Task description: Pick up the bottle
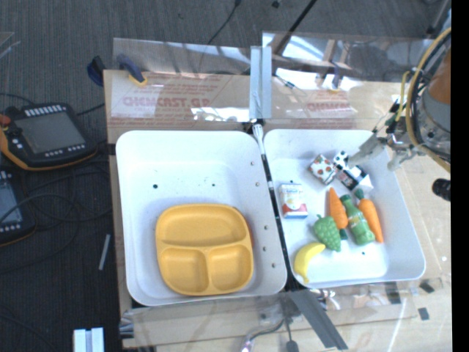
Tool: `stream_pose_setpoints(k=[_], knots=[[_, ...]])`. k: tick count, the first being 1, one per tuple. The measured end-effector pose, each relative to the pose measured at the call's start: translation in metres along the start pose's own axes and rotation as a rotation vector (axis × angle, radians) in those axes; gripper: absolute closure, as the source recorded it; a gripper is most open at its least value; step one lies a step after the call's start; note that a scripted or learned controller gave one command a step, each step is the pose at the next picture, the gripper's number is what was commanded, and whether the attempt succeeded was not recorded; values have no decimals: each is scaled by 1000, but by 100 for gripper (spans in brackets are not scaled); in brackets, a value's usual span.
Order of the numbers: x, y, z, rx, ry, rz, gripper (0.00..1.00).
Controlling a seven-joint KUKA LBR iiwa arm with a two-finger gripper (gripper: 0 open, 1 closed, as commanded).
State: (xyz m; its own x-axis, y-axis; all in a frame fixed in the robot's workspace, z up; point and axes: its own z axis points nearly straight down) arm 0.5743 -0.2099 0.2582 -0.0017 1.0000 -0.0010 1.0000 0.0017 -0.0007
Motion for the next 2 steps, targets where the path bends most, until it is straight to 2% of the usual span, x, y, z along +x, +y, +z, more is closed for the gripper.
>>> stream_pose_setpoints(k=[1, 2], knots=[[19, -21, 131, 2, 1, 156, 0], [36, -28, 166, -17, -2, 496, 0]])
